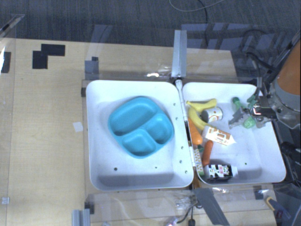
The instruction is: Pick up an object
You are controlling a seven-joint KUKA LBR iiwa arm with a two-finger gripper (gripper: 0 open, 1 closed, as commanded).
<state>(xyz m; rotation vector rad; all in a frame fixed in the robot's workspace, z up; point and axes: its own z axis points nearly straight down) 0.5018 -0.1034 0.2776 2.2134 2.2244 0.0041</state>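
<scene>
Pincer (241,118) over right bin (263,168), beside green object (248,122); opening cannot be told. Risk: a miss; banana (200,112) and carton (218,135) lie near.

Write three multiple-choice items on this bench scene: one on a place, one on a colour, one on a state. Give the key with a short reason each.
1. Where does the divided plate lie?
A. In the left bin
B. In the right bin
C. On the bench outside the bins

2. What colour is that plate?
A. Red
B. Blue
C. Black

3. How does the banana lie?
A. Alone in the left bin
B. Beside a carrot in the right bin
C. On the plate

Key: 1 A, it sits within the left bin. 2 B, its whole surface is blue. 3 B, it lies beside the carrot along the left side of the right bin.
</scene>
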